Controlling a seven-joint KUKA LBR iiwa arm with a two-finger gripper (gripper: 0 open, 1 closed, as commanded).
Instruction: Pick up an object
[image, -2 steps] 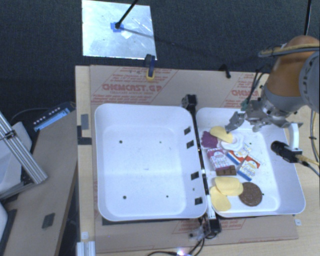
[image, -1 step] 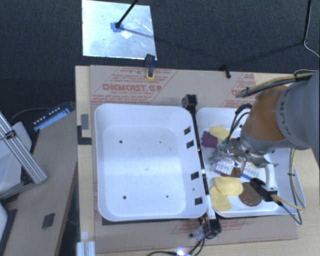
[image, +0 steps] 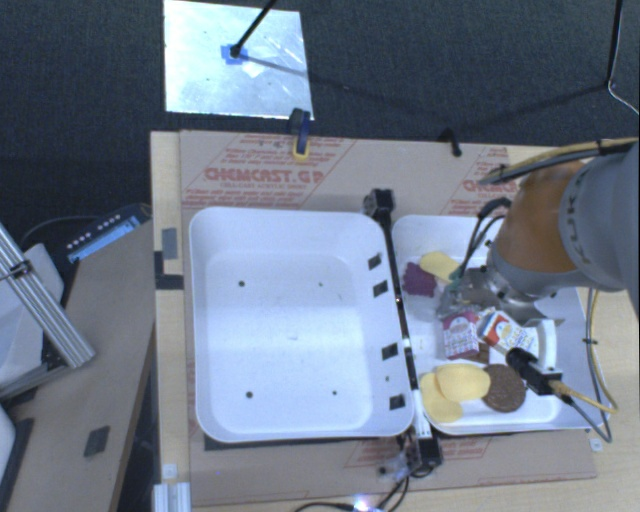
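Observation:
The right bin (image: 560, 330) holds several small items. At its left end lie a purple piece (image: 419, 280) and a pale yellow piece (image: 438, 265). A red-and-white packet (image: 460, 336) lies in the middle, with a second packet (image: 503, 327) to its right. Near the front are a yellow lemon-like piece (image: 456, 384) and a brown round cookie (image: 505, 390). My gripper (image: 456, 297) reaches down from the grey arm (image: 590, 230) with its orange band (image: 535, 215). It sits low over the bin, just above the first packet and right of the purple piece.
The left bin (image: 215, 300) stands beside the right one, with a black divider bar (image: 392, 290) between them. Both rest on a cardboard sheet (image: 260, 170). A yellow-and-blue clamp (image: 299, 135) and a metal plate (image: 235, 60) lie behind. Cables (image: 590, 390) trail at the right.

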